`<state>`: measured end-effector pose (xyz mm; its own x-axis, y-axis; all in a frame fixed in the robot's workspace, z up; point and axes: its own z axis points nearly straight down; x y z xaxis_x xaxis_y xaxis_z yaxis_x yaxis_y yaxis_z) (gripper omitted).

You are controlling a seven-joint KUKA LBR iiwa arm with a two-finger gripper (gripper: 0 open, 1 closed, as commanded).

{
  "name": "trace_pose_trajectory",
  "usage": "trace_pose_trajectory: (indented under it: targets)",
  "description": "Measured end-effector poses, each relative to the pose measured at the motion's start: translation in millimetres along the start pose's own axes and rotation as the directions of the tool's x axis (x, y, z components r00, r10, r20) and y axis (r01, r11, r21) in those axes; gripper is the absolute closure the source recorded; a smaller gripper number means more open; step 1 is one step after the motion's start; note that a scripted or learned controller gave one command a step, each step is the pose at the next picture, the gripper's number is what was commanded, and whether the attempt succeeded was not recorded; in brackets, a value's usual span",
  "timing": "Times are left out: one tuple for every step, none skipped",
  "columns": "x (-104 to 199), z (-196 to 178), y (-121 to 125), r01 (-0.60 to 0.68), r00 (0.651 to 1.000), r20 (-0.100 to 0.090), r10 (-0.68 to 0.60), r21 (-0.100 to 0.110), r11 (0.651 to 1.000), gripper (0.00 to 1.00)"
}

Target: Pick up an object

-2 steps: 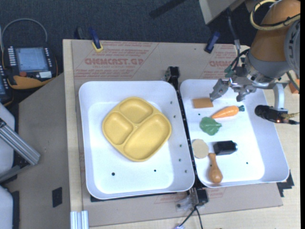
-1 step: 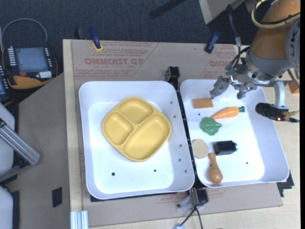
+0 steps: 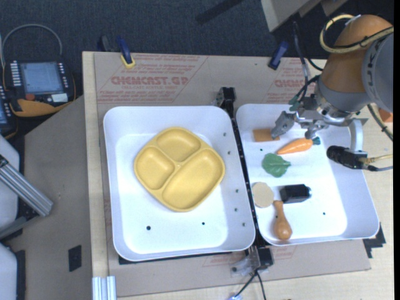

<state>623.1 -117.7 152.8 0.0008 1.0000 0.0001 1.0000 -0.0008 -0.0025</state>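
Camera view, near to far. The desk carries two white bins side by side: the left bin and the right bin.

Closest to the near edge of the right bin lies a brown drumstick-shaped piece, its thick end toward that edge. Just beyond it are a pale round disc, by the bin's left wall, and a black block just beside the disc.

At the middle of the left bin rests a yellow divided plate with three compartments.

Farther in the right bin lie a green leaf-shaped piece, then an orange carrot set crosswise, then a flat orange slab near the bin's far left corner.

The gripper hangs over the far part of the right bin, just beyond the carrot. Its fingers stand apart with nothing seen between them. The arm rises from it toward the desk's far right corner.
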Motion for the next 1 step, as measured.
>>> trace_pose_trajectory:
  targets:
    - [1.1,42.8,-1.4,0.000,1.000,-0.001,0.000,0.004,1.000,0.00]
